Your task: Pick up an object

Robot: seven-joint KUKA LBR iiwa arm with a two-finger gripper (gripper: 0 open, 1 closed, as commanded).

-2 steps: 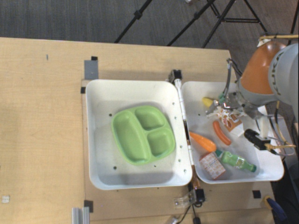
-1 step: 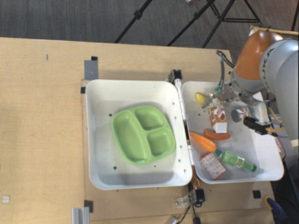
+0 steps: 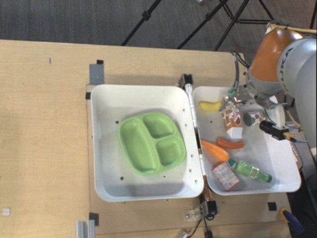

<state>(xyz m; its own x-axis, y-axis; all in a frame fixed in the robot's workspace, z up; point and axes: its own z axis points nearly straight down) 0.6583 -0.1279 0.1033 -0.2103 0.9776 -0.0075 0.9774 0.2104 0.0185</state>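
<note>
No text or label is legible anywhere

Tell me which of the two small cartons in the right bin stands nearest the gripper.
The upright orange-and-white carton beside the banana, just under the gripper. The other, reddish carton, lies flat at the bin's near edge beside the green bottle.

A lime-green divided plate (image 3: 152,144) lies in the white left bin (image 3: 106,182). The white right bin (image 3: 285,180) holds a yellow banana (image 3: 210,105), orange carrot (image 3: 216,151), reddish sausage (image 3: 231,144), green bottle (image 3: 251,171) and orange-and-white carton (image 3: 233,122). The counter (image 3: 42,133) is pale wood.
</note>
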